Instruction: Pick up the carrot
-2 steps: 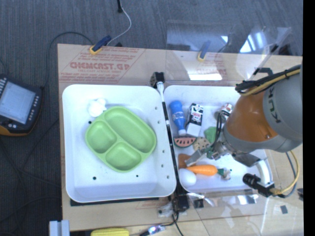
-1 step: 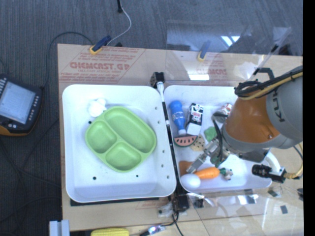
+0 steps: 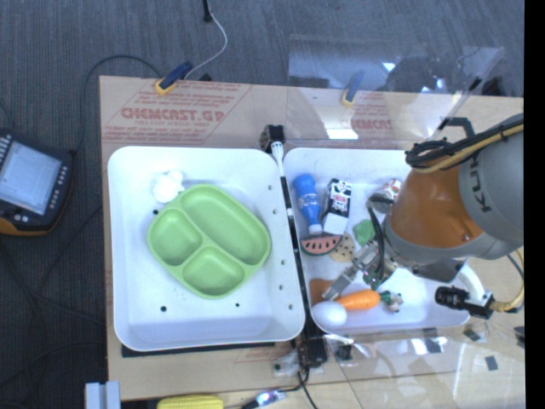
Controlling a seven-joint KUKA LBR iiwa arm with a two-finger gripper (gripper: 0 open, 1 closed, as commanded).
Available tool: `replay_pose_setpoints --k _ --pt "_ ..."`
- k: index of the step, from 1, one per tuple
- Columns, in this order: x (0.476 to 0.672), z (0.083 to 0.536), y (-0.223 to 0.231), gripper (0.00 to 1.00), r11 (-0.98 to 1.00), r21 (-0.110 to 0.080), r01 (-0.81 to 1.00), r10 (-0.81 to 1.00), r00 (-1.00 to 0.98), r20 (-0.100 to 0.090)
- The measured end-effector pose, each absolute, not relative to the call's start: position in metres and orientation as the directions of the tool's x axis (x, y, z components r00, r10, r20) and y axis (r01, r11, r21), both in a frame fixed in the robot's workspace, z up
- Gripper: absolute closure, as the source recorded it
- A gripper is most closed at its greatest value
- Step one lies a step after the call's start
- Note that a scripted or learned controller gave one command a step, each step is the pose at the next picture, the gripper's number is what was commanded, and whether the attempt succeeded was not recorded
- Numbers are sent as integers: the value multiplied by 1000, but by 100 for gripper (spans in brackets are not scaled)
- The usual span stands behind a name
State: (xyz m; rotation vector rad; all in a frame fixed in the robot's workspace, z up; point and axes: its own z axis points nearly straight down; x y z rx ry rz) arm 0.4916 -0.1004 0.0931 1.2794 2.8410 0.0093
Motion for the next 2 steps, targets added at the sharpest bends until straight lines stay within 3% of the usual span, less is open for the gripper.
replay_pose_setpoints --k 2 --pt "490 93 -102 0 594 14 804 804 -594 -13"
